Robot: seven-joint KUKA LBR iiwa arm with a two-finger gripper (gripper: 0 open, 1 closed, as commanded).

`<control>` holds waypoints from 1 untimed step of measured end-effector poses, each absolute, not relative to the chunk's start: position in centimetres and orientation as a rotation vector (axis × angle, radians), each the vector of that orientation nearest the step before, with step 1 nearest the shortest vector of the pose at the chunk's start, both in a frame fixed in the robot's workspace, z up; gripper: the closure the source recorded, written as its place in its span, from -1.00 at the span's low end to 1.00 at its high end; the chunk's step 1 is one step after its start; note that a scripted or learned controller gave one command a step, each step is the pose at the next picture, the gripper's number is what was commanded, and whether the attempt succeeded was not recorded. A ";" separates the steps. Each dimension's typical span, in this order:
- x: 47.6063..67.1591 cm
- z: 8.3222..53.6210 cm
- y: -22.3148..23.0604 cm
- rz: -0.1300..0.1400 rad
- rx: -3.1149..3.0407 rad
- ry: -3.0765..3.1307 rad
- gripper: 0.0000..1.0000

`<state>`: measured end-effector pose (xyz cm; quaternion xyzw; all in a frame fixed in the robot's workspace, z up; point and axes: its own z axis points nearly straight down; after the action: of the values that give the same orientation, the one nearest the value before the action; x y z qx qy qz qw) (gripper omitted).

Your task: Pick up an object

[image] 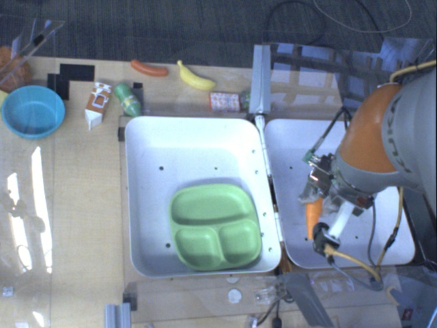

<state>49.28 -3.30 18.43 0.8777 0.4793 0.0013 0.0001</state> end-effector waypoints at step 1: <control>50.6 18.4 4.5 0.003 2.698 1.610 1.00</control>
<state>50.57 4.53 18.40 0.8587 0.5124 0.0010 0.0000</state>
